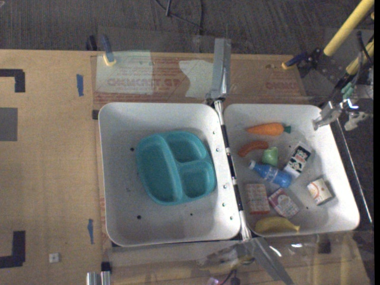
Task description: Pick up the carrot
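step: I am approaching | orange tapered carrot (pixel 265 129) is lying near right white bin (pixel 347 209) far edge | claw (pixel 332 113) is hovering at bin's right corner, grip state I cannot tell | next: I am needing a leftward reach over carrot, then descent

Both white bins (pixel 119 212) look like smooth plastic with a soft sheen, and the teal divided tray (pixel 176 174) is smooth, slightly glossy plastic too. The carrot (pixel 267 129) has a matt orange surface, while the blue bottle (pixel 270 173) shines like plastic. The bench (pixel 47 177) looks like matt, pale wood.
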You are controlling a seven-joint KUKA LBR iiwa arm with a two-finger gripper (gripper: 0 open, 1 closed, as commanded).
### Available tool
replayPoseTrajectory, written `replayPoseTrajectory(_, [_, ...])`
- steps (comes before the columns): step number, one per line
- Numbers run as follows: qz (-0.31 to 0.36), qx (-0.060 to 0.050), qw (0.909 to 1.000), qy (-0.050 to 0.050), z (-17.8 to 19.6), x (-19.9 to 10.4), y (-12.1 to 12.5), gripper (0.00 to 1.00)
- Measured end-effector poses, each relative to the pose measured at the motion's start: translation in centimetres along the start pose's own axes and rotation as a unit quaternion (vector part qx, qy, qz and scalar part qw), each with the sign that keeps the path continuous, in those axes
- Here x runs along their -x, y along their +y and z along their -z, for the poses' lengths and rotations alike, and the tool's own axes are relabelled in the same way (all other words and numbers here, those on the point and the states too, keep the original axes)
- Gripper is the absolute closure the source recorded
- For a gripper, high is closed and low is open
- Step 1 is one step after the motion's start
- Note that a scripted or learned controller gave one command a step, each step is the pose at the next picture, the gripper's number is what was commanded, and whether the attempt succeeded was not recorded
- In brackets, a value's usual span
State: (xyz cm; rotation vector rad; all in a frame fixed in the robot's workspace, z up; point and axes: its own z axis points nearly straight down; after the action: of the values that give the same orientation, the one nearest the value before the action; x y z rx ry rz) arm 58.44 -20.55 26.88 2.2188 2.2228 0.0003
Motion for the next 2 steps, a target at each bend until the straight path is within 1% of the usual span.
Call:
replayPoseTrajectory(1, [0.009,0.000,1.0000,0.000,-13.4,-1.5,6.3,0.00])
replayPoseTrajectory(2, [0.107,0.000,0.9942,0.000,-18.2,-6.5,8.3,0.00])
